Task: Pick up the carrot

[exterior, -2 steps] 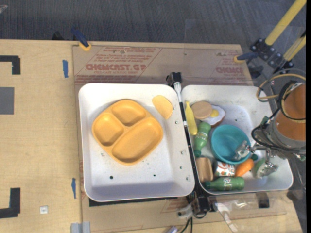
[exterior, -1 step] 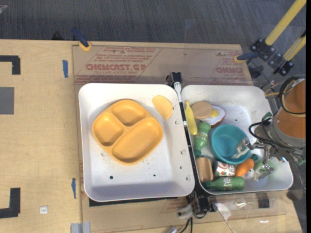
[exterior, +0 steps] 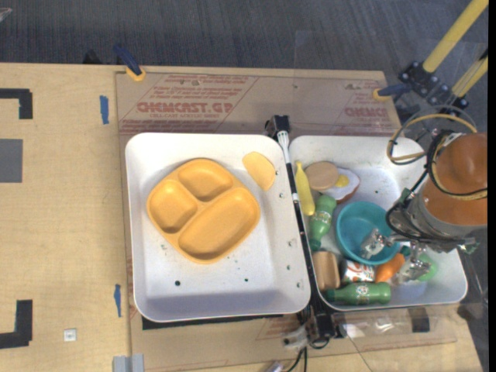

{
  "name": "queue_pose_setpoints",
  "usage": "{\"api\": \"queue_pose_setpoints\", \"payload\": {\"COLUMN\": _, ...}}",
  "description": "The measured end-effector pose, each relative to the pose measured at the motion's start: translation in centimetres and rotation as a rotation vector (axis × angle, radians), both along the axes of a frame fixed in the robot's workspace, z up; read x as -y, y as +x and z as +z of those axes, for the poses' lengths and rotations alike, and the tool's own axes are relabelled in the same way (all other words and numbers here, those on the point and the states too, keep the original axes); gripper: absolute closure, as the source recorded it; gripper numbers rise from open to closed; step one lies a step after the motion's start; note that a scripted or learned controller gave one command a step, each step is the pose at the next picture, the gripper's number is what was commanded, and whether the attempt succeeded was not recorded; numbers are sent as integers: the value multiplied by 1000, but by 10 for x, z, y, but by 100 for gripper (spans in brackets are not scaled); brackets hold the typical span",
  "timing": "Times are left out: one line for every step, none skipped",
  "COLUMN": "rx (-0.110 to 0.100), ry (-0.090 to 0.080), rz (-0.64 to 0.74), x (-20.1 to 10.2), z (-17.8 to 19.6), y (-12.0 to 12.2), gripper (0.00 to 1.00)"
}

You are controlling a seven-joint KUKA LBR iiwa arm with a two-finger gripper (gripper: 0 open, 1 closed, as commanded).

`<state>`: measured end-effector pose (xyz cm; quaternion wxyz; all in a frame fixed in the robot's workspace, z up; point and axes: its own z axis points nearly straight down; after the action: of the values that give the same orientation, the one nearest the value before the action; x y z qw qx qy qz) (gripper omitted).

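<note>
Single fixed camera above the counter (exterior: 62,208), looking down at a slant; both white bins (exterior: 147,285) in frame, arm (exterior: 457,184) entering right of them.

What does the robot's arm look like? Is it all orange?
Not all orange. The arm is grey with a fat orange band on top, and black cables loop around it. At its end sits a small shiny metal pincer with two thin fingers.
</note>
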<state>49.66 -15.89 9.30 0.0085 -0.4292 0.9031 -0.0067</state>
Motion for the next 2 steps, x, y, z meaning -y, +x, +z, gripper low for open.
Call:
{"api": "queue_pose_setpoints", "payload": {"rx": 21, "ry": -1, "rz": -3, "x": -1, "z": 15, "y": 6, "gripper": 100}}
{"api": "queue_pose_setpoints", "payload": {"rx": 16, "ry": 1, "rz": -3, "x": -1, "z": 13, "y": 5, "gripper": 0}}
